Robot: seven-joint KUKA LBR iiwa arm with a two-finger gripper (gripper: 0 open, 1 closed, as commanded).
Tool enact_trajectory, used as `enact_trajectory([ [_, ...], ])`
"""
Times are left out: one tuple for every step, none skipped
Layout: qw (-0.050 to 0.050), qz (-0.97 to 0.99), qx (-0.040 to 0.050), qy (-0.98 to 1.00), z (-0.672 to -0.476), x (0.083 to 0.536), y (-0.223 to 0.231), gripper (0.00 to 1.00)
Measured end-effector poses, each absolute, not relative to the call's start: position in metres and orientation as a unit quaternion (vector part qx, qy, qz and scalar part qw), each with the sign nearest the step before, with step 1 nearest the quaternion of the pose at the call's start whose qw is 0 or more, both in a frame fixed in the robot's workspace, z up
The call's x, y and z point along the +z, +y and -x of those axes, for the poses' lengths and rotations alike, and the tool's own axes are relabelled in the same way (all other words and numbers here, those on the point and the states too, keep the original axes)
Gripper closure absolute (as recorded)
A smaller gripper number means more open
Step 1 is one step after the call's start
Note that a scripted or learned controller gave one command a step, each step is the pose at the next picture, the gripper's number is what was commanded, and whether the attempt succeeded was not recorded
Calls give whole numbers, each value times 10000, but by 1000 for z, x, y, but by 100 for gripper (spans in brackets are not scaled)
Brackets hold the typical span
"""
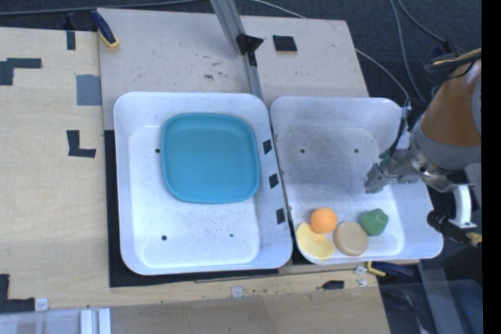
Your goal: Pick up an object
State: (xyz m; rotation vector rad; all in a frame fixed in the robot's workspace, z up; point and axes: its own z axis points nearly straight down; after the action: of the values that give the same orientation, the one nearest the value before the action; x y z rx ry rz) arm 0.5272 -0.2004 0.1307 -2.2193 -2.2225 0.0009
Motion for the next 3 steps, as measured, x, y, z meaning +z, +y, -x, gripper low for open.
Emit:
enact_trajectory([
  [-13,7071,-6,-7071,-525,174,-205,100],
  [-13,7069,-7,-7073,-526,222,-205,100],
  [2,7057,-5,-7086,-532,232,-157,100],
])
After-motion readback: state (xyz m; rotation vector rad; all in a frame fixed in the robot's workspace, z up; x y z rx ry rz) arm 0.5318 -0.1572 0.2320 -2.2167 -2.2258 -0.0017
